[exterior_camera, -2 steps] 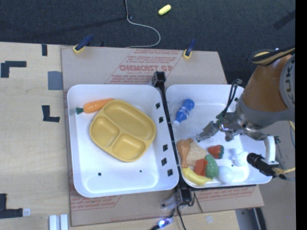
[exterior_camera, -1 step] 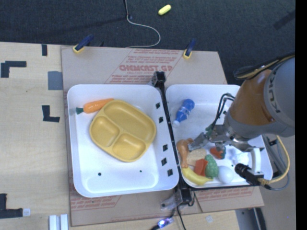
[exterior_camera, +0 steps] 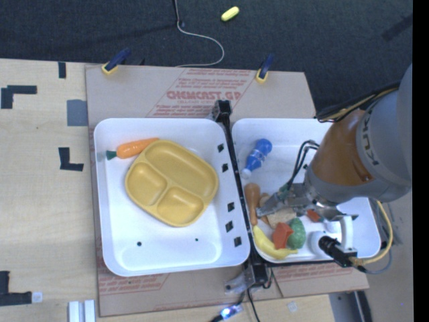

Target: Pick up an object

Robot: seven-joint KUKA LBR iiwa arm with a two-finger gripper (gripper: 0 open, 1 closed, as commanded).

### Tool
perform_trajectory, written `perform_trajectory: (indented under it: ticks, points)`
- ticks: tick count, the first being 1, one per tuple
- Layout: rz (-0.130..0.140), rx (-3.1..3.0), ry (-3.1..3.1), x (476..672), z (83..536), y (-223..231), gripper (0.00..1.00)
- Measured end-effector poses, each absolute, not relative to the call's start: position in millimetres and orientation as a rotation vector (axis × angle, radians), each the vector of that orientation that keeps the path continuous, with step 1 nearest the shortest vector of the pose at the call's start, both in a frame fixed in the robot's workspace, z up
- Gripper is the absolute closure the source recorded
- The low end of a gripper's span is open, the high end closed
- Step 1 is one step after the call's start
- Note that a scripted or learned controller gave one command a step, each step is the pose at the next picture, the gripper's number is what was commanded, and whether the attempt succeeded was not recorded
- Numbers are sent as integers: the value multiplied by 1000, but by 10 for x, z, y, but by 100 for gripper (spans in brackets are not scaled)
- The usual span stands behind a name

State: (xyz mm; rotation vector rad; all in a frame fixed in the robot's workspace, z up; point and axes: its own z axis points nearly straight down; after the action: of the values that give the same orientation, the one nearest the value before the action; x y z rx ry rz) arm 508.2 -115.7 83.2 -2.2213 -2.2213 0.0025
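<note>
The right bin (exterior_camera: 348,131) holds a blue bottle (exterior_camera: 257,153) near its left wall. Below it lies a brown sausage-shaped piece (exterior_camera: 252,197). A yellow banana (exterior_camera: 268,245), a red piece (exterior_camera: 281,235) and a green piece (exterior_camera: 297,233) crowd the front left corner. My gripper (exterior_camera: 276,205) is low in this bin, just right of the brown piece and above the red and green pieces. The grey and orange arm (exterior_camera: 348,154) covers the bin's right half.
The left bin (exterior_camera: 107,200) carries a yellow divided plate (exterior_camera: 172,182) and an orange carrot (exterior_camera: 134,147) at its back left. A black divider (exterior_camera: 231,173) runs between the bins. Clamps and a cable lie on the cardboard behind them.
</note>
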Motion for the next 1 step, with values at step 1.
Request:
perform_trajectory:
  ticks: [1]
  points:
    - [1, -2219, -2222, 5082, 944, -1147, 100]
